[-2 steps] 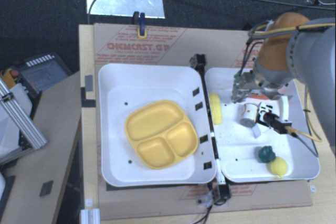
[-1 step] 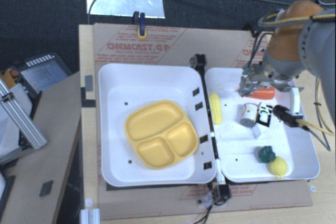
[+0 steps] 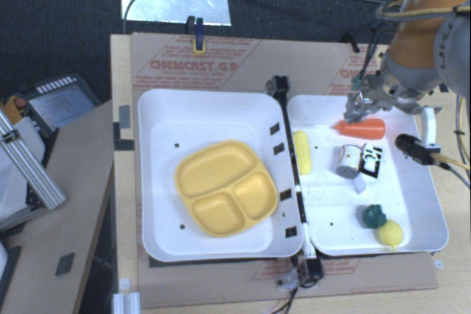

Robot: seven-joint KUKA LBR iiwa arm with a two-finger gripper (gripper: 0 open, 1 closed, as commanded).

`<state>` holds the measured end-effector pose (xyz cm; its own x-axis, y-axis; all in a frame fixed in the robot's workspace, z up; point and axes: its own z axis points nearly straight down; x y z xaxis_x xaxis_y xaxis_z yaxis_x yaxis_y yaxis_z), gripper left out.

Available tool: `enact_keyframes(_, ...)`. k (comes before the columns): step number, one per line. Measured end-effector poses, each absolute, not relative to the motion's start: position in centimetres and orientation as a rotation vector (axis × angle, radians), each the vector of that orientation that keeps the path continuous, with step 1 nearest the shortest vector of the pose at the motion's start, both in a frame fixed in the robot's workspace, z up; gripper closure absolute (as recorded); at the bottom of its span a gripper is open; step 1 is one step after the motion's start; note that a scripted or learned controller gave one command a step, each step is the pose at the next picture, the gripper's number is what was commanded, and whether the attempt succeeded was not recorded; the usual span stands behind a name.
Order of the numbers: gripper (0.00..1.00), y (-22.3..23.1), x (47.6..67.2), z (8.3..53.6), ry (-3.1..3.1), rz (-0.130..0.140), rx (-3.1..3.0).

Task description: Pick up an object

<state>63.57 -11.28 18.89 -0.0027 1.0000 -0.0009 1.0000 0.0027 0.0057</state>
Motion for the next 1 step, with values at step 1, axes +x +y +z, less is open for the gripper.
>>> enact_keyframes(1,1.00,-10.41,64.25,24.07,2.224,0.007,2.212)
